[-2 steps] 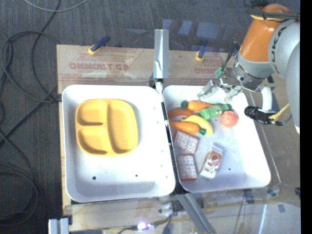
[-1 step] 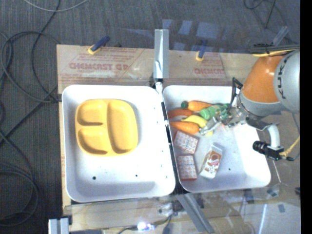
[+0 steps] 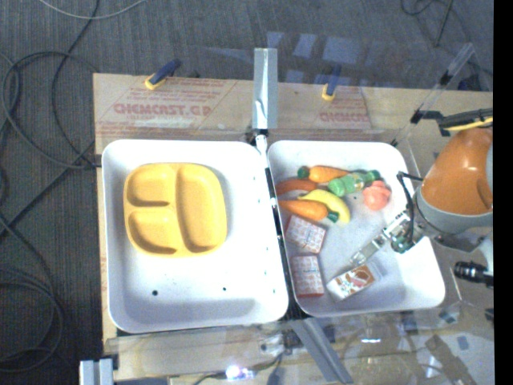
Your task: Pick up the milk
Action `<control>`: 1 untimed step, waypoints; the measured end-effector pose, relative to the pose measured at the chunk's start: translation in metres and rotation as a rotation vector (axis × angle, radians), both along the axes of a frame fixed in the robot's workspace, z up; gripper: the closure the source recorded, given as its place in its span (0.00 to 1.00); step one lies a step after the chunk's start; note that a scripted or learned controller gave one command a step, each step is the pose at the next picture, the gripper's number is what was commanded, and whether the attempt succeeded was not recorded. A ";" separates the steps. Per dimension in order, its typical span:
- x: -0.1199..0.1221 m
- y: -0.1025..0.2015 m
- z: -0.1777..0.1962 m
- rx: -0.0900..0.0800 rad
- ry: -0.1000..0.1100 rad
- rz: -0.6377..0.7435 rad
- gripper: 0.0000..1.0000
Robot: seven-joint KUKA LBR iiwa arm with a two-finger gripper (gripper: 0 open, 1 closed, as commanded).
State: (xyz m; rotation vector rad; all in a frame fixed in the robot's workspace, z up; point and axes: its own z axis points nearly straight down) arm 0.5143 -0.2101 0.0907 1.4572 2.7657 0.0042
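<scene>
The arm leans in over the right bin, its orange band bright above the wrist; the gripper hangs low inside that bin, pointing down and to the left; whether it is open or closed cannot be told from this angle, the tip being small and blurred.

The milk, a small carton with a red and white face, lies tilted on the floor of the right bin near its front wall, just below the gripper's tip; contact between them cannot be made out, and nothing shows the carton being held.

To the left of the milk, two flat checked packets lie one behind the other along the bin's left side; further back sits a heap of toy food: carrots, a yellow banana, a green piece and a pink one, all crowded together.

In the left bin rests a yellow divided tray, lying flat, well apart from the arm.
</scene>
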 end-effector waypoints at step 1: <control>0.048 -0.011 -0.001 0.007 0.003 -0.054 0.00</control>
